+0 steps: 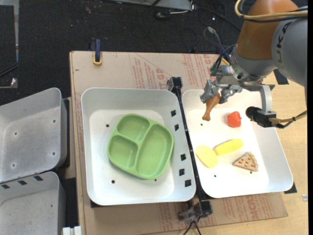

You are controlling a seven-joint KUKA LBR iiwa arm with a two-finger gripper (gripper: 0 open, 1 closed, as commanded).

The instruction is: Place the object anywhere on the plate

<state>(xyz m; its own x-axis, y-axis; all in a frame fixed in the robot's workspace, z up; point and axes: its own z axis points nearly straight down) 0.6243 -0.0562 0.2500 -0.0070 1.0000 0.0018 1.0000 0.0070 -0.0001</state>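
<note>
- Arm [274, 28]: grey, with an orange band above the wrist; it enters from the right of the camera view and bends down toward the bench.
- Wrist: tilted downward and to the left.
- Gripper [215, 96]: two fingers, closed on a brown stick-shaped object [210, 107] that hangs below the fingertips.

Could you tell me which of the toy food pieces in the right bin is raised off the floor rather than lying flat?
The brown drumstick-shaped piece, hanging from the claw; the red piece, yellow pieces and pizza slice lie flat.
</note>
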